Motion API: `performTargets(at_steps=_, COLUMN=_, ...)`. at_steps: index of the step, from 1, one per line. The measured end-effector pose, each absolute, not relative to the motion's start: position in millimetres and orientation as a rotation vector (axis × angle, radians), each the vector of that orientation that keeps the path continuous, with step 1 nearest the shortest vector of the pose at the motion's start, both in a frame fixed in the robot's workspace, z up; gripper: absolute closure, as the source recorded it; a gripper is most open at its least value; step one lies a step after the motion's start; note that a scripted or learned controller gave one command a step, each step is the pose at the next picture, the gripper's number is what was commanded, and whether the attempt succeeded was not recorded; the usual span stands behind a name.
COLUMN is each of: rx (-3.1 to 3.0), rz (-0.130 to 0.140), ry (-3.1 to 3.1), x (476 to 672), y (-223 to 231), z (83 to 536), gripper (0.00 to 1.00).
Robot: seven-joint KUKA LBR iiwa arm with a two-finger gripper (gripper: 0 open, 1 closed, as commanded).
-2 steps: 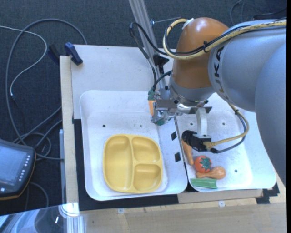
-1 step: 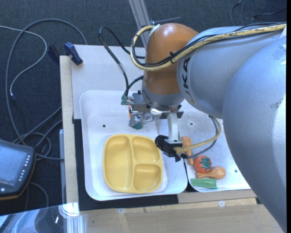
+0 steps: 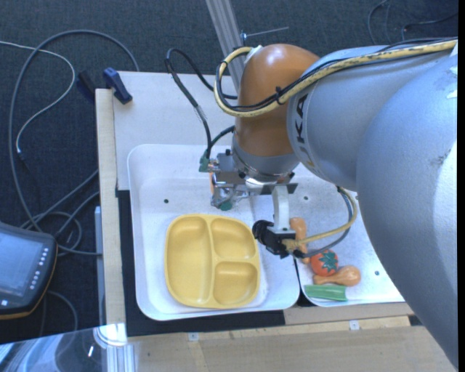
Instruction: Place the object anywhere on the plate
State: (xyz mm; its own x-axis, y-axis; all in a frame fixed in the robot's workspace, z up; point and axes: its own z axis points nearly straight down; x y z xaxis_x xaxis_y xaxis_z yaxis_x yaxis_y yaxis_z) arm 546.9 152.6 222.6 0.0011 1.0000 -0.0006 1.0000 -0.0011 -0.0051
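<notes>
Hovering at the far rim of the yellow plate [image 3: 196,270], the gripper [image 3: 227,200]: clenched or released, cannot tell.

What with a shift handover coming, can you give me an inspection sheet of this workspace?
Surface: pale bench bearing left bin and right bin.
Job's things: yellow divided plate in left bin; red, orange and green toy foods in right bin.
Clutter: blue clamp at bench corner.
Grippers: pincer over left bin, by the plate's far rim.
Cables: yellow cable along arm; black cable across bench.
Surroundings: dark carpet; screen device.
</notes>
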Motion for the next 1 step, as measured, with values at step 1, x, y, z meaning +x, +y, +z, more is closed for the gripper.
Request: performTargets(at_steps=1, rx=-2.22, rz=0.004, ry=-2.219, x=547.1, y=152.8, z=223.1, gripper=0.0)
